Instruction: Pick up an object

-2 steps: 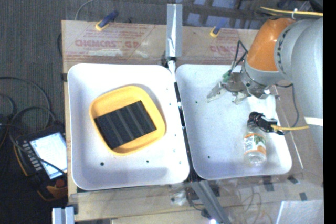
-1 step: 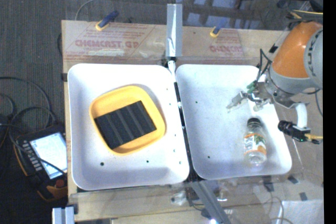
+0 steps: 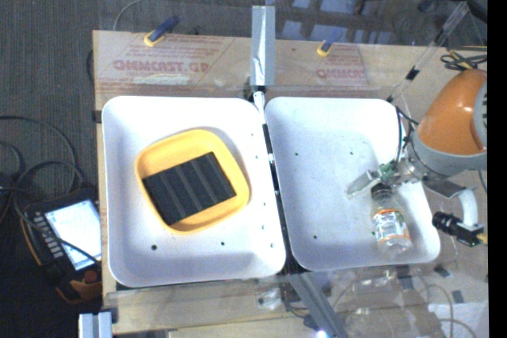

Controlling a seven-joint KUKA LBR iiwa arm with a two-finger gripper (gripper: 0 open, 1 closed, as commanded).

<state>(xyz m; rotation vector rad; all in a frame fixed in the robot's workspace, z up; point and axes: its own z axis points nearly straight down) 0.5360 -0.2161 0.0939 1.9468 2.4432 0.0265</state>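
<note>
A small clear plastic bottle (image 3: 390, 226) with an orange label lies on its side near the front right corner of the right bin (image 3: 317, 170). My gripper (image 3: 369, 185) hangs low over the right part of that bin, just behind the bottle and apart from it. It is open, with nothing between its fingers. In the left bin (image 3: 127, 249) sits a yellow dish (image 3: 230, 206) holding a black ridged block (image 3: 190, 187).
The arm's orange band and grey wrist (image 3: 451, 131) come in over the right bin's right rim. A cardboard sheet (image 3: 158, 63) lies behind the bins. A tablet (image 3: 67, 227) and cables rest on the floor to the left.
</note>
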